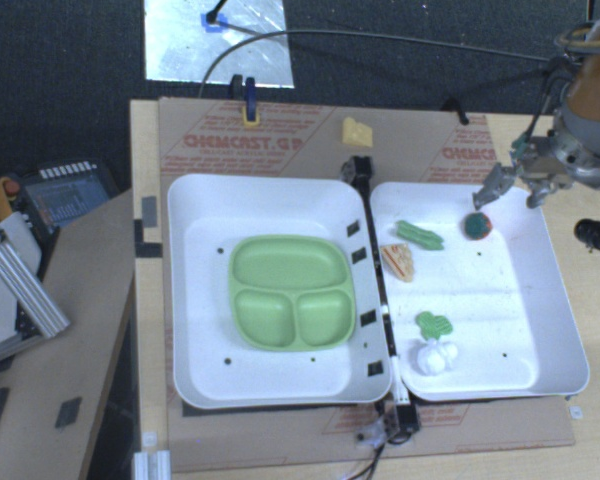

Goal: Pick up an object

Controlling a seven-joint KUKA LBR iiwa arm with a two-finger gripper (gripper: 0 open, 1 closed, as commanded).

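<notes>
The gripper [513, 192] hangs over the far right corner of the right bin [555, 298], at the end of the grey arm [590, 118] that comes in from the right. Its two fingers are spread apart, and nothing sits between them. One finger points down to the left and the other stands more to the right. Just below the left finger, very near its tip, lies a small ball [478, 226] that is green and red. It rests on the bin floor, not in the jaws. Farther left of the jaws lies a long green bean pod [419, 235], and under that, beside the bin's left wall, is a tan slice of pizza [398, 260]. Well below the jaws, near the front of the same bin, a little green leafy thing [434, 323] touches a white lump [432, 357]. Far to the left of the jaws, the left bin [195, 228] holds a light green tray [291, 292] with three parts.
</notes>
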